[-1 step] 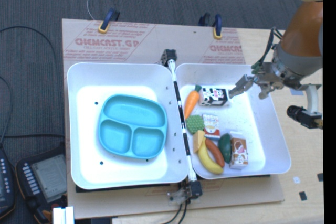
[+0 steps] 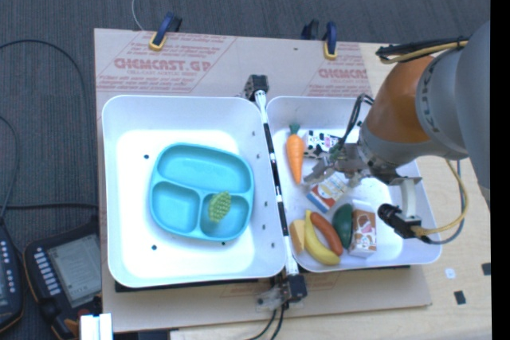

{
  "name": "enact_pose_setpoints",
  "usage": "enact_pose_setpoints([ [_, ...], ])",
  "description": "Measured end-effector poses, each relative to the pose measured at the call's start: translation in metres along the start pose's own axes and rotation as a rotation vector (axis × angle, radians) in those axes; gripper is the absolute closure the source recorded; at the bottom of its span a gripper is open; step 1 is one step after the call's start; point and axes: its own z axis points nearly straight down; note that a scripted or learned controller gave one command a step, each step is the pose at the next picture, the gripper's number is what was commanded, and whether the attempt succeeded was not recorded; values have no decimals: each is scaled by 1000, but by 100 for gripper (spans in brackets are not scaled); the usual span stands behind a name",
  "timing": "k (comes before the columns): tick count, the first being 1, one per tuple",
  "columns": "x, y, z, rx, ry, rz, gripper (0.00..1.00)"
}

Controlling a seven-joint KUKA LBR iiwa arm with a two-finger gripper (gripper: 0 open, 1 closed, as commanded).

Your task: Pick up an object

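Note:
My gripper is low in the right bin, near its middle, and it is open. Its fingers stand spread just above a small red and white carton, which lies on the bin floor. An orange carrot lies to the gripper's left. A black and white spotted toy sits just behind it. Toward the front lie a green vegetable, a red and white juice box, a red sausage and a yellow banana.
The left bin holds a blue compartment tray with a green toy in its front right compartment. A black and white divider rail runs between the bins. The arm's orange band hangs over the right bin's far right side.

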Motion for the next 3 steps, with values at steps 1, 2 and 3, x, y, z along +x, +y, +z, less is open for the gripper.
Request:
enact_pose_setpoints([
  [1,21,-56,6,-15,-5,1,0],
  [2,21,-55,-4,-16,-4,2,100],
  [3,21,-55,-4,-15,-4,2,0],
])
